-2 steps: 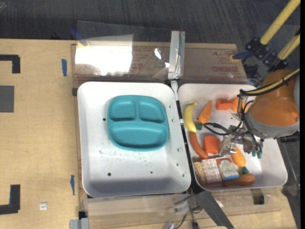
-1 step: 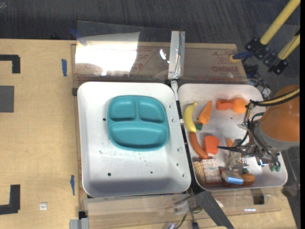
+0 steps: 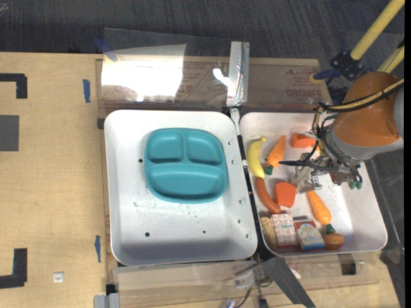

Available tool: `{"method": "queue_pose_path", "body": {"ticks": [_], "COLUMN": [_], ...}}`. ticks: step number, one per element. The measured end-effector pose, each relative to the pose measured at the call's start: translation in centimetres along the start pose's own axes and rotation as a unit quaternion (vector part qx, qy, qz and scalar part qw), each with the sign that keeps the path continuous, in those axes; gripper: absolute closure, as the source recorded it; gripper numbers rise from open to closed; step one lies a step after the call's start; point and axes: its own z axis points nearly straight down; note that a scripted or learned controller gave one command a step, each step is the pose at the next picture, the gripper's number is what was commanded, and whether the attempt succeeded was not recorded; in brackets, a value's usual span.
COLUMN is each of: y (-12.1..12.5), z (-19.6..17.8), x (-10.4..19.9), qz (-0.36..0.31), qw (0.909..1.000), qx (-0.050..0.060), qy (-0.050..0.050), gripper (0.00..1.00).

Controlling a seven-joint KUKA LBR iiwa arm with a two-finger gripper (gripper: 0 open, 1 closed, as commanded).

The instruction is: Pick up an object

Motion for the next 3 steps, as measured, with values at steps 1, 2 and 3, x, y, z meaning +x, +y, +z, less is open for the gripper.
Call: {"method": "queue_pose_path", "body": {"ticks": [1,2,3], "y": [5.1,5.2,3.4], "z": [-0.2,-1.3,0.0], "x": [6.1,5.7,-1.2], "qz": [-0.217,-0.217,-0.185], "qw": [0.9762,0.976,0.9827], "qx": [0.001,0.002,0.0], "qy": [-0.001,-0.006,0.0], "gripper": [1.0,1.0,1.0]}}
